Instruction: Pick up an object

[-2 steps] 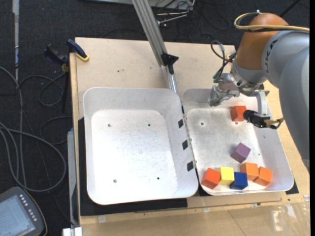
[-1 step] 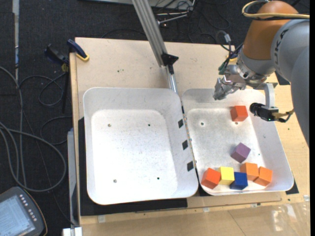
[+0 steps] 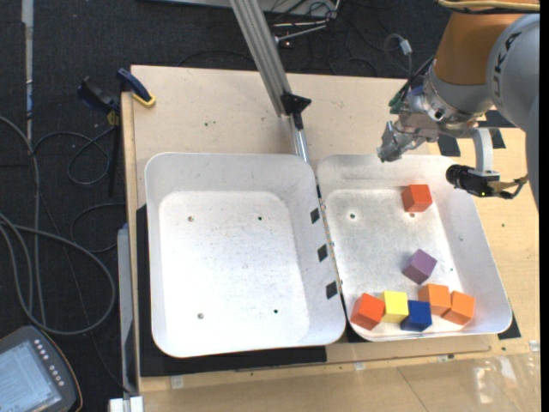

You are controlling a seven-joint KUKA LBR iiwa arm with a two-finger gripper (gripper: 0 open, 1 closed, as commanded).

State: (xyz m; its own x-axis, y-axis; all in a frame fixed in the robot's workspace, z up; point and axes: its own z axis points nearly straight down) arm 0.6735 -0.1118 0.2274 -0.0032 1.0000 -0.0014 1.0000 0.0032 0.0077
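**Tool poised above the right bin, no block yet taken**

While the left bin [image 3: 227, 256] sat bare apart from dark specks on its floor, all the pickable things lay in the right bin [image 3: 480, 256] on the bench [image 3: 214, 110]. Along that bin's near wall a cluster of cubes sat touching or nearly so: an orange-red block [image 3: 368, 310], a yellow block [image 3: 395, 305], a blue block [image 3: 418, 315], then two orange blocks [image 3: 449, 302] at the right end. Just behind the cluster, apart from it, stood a purple block [image 3: 419, 266]. Well apart again, toward the far end, a lone orange block [image 3: 417, 197] rested by itself.

The tool [image 3: 393, 147] hung over the bin's far rim, up and left of that lone orange block, and nothing showed between its tips; whether they were apart or together could not be told. The step in hand appeared to be the approach, with the grasp not begun. The next move would likely call for shifting toward a block and descending squarely over it. The lone orange block looked the easiest, having free space on every side; the crowded row near the wall left little room for fingers.
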